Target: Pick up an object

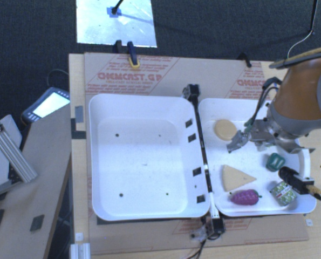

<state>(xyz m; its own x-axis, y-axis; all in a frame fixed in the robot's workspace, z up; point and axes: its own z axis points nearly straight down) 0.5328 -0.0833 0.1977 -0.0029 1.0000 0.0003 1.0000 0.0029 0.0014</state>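
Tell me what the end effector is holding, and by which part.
Nothing shows between the fingers of the end effector; it hangs over the right bin beside the round cookie.

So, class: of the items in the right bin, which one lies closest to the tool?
The round tan cookie, at the bin's far left. The tool hangs just beside it; the cheese wedge and purple grapes lie nearer the camera.

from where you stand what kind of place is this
Most likely a robotics lab's grasping test bench. Two shallow white bins sit clamped on a labelled board, the right one holding small toy items such as a yellow wedge and purple grapes, with the arm's tool above them.
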